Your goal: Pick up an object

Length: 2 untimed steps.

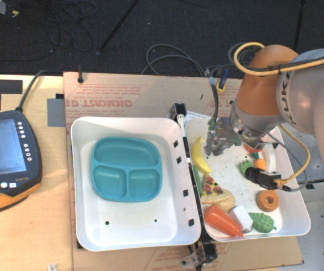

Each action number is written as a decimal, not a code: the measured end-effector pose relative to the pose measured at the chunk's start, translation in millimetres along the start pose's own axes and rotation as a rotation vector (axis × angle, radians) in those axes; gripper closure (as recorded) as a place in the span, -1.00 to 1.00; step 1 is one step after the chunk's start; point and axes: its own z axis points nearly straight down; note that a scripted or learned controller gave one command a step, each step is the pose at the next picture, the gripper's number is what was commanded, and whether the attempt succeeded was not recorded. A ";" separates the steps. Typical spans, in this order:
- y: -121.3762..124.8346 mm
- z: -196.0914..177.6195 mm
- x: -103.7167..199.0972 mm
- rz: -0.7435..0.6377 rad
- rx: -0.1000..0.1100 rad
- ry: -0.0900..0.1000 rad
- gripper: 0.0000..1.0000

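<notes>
My gripper (215, 144) hangs low over the upper left part of the right bin (297, 222), just right of a yellow banana (199, 155) that lies along the bin's left wall. Below the banana lie a pizza slice (214, 191), an orange-red carrot (223, 221), a small white block (242, 216) and a green broccoli piece (262, 223). A brown donut (268, 200) rests at the lower right. A green and orange toy (251, 166) lies right of the gripper, partly under the arm.
The left bin (88, 219) holds a teal divided plate (127, 169). A handheld control tablet (6, 154) lies on the bench at far left. The grey and orange arm (275, 89) covers the right bin's upper right. Cables trail behind the bins.
</notes>
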 end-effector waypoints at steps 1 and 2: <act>-66.5 -80.2 -62.3 0.012 0.000 -0.006 1.00; -85.3 62.4 -82.0 0.009 0.020 0.000 1.00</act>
